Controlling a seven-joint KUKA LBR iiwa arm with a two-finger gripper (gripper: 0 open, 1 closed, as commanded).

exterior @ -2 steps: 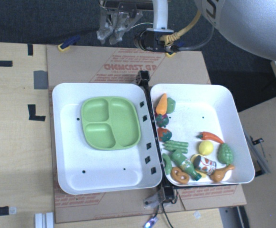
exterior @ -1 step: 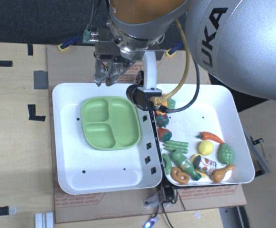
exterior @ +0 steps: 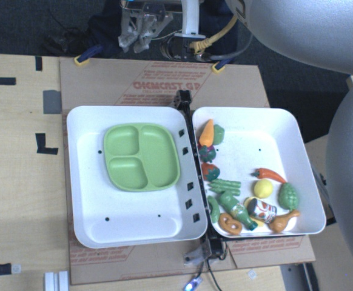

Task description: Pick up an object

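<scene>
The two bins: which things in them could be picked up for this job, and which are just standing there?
For the job:
carrot
yellow ball
red pepper
green beans
pretzel
end effector

Just there:
green divided plate
left bin
right bin

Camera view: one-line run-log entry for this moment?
gripper: above bins, far edge | green plate: left bin | toy food: right bin | grasp: none seen

arm [exterior: 298,17]: cut off top and right | claw [exterior: 141,32]: blurred (finger state unreadable) | toys overlap
</scene>
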